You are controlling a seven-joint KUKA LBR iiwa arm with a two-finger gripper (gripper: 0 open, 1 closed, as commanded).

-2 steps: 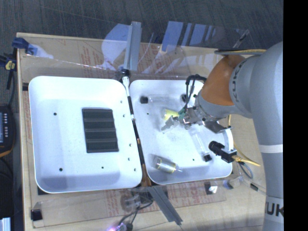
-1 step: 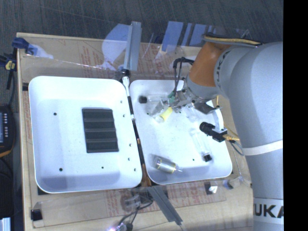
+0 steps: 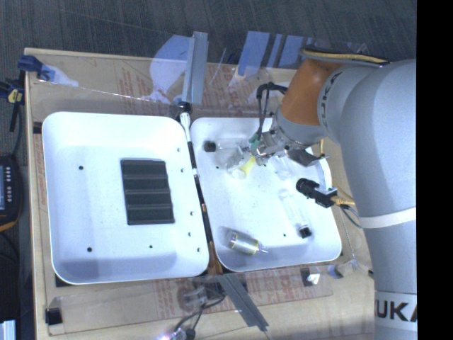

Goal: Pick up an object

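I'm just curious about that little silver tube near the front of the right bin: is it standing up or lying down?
Lying down. The silver tube rests on its side on the floor of the right bin, its length running slantwise.

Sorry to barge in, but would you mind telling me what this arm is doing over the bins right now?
The grey KUKA arm has reached in over the right-hand white bin, its gripper low near the bin's far side, among a clutter of small clear and yellowish items. Whether it holds anything cannot be told. A small metal cylinder lies near that bin's front edge, a black-tipped clear tube towards its right. The left-hand white bin holds a dark ribbed rectangular block.
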